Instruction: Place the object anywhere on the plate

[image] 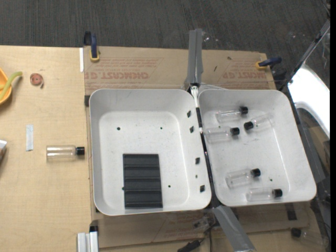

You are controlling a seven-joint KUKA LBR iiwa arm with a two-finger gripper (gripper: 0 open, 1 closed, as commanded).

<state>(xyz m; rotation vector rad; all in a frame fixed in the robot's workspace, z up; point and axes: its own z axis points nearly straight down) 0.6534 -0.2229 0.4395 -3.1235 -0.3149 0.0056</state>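
A black ribbed plate [142,181] lies flat in the front part of the left white bin [95,140]. The right white bin [300,156] holds several clear vials with black caps. Two of them lie near its back, one [231,114] and another [258,123] just right of it. A third vial [220,134] rests close to the divider. One more vial [241,178] and another vial [264,194] lie near the front right corner. All vials lie on their sides, apart from the plate.
On the wooden bench left of the bins lie another clear vial [64,151], a white strip [29,138], a small red disc [35,79] and a yellow-orange object [5,85]. Clamps [92,47] hold the cardboard behind the bins. A white curved part [311,94] stands at the right.
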